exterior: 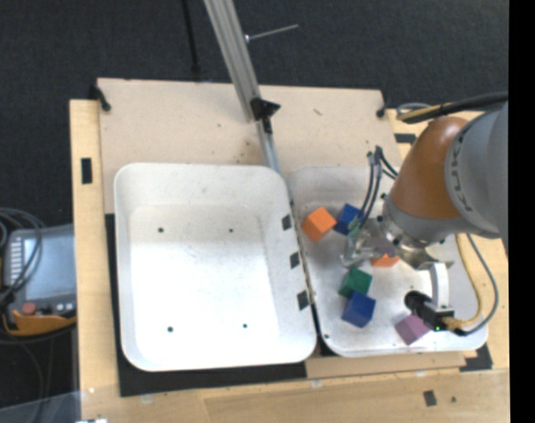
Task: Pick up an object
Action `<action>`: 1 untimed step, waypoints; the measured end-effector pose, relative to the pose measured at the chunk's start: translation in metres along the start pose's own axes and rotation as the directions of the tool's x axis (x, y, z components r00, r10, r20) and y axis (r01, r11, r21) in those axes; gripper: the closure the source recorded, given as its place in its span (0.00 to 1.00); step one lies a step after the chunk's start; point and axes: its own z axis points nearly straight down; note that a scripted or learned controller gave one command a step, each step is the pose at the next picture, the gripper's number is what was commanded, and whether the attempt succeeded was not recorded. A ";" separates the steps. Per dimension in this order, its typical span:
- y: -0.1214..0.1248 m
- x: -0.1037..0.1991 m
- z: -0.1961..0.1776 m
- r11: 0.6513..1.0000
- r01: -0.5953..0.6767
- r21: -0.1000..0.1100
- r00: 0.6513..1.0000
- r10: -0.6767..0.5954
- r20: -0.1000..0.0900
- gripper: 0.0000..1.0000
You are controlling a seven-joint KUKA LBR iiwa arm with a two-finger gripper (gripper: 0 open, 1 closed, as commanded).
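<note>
- Left bin [205, 267]: large shallow white tray, beside the landmark right bin and touching it along their shared edge; it plays no part in the step in hand.
- Right bin [324, 183]: the landmark; shallow, white, holds all the loose pieces and the working end of the arm.
- Arm [443, 179]: grey with an orange band, reaching in over the right bin from its far right side and covering much of that half.
- Gripper [366, 252]: low over the middle of the right bin, among the blocks; I cannot tell how far open it is, nor whether it has hold of anything.
- Orange cube [318, 223]: upper left part of the right bin, near its left wall, just beside a blue block [348, 217].
- Blue cube [358, 309]: lower middle of the right bin, touching or nearly touching the green block [357, 281] above it.
- Purple block [412, 328]: near the lower right corner of the right bin, apart from the rest.
- Small orange piece [386, 260]: middle of the right bin, partly hidden under the wrist.
- Handling note, as judgement: the green block lies nearest the gripper and seems the likely pick; close squarely on its flat sides, keep off the blue cube touching it, and lift straight up before moving away.
</note>
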 end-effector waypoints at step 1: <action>0.010 0.005 -0.051 1.000 0.013 0.001 1.000 -0.013 0.000 1.00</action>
